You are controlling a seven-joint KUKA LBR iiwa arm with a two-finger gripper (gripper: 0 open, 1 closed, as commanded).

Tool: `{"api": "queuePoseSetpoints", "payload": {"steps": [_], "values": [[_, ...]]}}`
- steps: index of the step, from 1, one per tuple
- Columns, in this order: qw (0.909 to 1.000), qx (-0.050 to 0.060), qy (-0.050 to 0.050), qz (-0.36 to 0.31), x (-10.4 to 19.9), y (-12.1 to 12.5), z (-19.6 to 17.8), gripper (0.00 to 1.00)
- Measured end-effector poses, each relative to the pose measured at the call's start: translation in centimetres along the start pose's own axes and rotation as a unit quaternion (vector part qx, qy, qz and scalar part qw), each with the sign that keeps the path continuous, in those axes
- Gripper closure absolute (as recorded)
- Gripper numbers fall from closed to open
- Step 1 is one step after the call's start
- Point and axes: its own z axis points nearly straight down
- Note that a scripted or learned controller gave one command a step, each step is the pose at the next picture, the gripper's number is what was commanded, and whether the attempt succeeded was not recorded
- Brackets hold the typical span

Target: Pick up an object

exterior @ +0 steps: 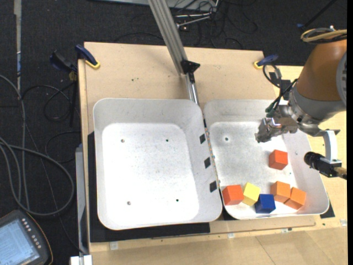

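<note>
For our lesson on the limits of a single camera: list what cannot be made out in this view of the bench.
- Gripper, camera view: small and blurred, so its finger state is unreadable.
- Arm: cut off by the right edge.
- Two orange blocks in the right bin: pressed together, contact line unclear.
- Screen: cut by the bottom-left corner.

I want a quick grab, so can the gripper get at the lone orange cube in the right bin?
Probably yes. The orange cube sits apart from the other blocks, with bare bin floor around it, and the gripper hangs just up and left of it.
</note>
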Motion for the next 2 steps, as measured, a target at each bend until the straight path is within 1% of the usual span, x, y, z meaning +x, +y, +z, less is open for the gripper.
{"api": "queuePoseSetpoints", "payload": {"steps": [1,2], "values": [[1.0,0.001,0.0,0.0,5.9,1.2,-0.4,1.0],[1.0,0.001,0.0,0.0,10.8,2.8,-1.5,1.0]]}}
